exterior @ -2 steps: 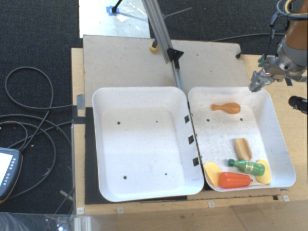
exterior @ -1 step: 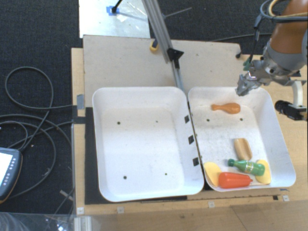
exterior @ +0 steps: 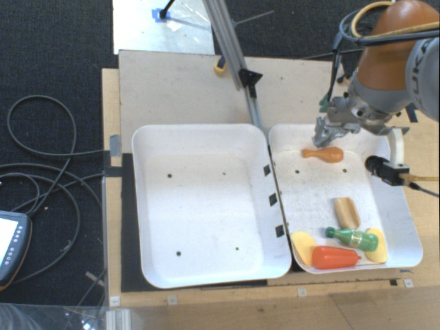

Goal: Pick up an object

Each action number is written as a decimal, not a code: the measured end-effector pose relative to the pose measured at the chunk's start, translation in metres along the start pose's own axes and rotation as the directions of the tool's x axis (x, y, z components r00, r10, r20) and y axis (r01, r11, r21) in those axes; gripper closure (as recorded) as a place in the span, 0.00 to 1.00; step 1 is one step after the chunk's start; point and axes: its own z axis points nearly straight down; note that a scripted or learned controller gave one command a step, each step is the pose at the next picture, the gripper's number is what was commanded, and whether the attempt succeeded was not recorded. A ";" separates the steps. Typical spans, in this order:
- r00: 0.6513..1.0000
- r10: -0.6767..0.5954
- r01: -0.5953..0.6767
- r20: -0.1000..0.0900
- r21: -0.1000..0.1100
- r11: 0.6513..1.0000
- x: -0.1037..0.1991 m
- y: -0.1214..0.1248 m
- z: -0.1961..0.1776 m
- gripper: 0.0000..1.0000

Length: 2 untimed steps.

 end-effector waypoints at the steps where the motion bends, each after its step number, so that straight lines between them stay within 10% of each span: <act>1: 1.000 0.002 -0.002 0.000 0.002 1.000 0.042 -0.024 0.011 1.00; 2: 1.000 0.001 -0.001 0.000 0.001 1.000 0.096 -0.042 0.018 1.00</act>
